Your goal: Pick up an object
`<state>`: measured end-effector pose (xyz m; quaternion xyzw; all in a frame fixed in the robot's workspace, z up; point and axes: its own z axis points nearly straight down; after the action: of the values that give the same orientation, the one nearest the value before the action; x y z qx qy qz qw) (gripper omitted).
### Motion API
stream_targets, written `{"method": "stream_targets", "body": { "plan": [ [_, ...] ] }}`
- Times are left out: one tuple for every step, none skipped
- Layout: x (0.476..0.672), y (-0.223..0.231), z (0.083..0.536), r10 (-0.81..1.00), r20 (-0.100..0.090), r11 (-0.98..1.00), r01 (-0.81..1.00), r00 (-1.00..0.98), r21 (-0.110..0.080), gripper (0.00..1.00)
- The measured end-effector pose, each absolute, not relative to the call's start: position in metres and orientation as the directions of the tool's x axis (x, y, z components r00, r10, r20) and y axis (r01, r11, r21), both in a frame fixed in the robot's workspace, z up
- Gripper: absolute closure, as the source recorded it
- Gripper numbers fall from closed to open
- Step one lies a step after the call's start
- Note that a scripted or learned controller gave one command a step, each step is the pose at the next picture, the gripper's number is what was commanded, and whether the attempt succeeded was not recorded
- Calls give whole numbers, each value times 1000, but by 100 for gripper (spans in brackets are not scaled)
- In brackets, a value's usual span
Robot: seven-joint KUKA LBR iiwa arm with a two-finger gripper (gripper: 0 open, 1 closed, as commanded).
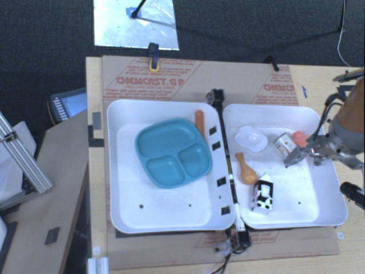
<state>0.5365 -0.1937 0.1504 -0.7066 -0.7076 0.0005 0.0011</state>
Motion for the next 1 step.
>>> {"method": "stream_targets", "body": {
  "plan": [
    [542, -202, 100, 1000, 1, 1, 1000, -1, -2, 0]
  ]
}}
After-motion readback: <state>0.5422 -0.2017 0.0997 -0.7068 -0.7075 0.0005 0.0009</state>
